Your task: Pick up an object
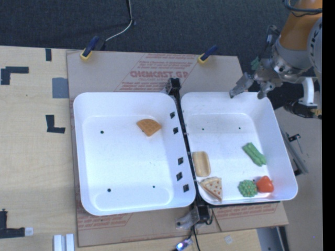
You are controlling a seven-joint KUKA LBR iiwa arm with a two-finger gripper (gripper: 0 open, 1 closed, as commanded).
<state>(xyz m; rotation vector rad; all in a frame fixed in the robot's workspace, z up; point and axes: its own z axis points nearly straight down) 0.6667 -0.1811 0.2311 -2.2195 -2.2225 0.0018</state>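
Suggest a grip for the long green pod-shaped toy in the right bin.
Probably grip the long green pod-shaped toy at mid-length, coming straight down, fingers closing across its narrow width. It lies flat and diagonal, apart from the round green toy and bin wall.

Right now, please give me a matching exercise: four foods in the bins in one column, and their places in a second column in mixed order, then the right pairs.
Things:
1. waffle
2. bread
3. tomato
4. bean pod

Places:
A. right bin, near right corner, beside the broccoli
B. left bin, far half
C. right bin, right side, farther back than the tomato
D. right bin, against the divider, just behind the pizza slice

Pairs: 1-B, 2-D, 3-A, 4-C
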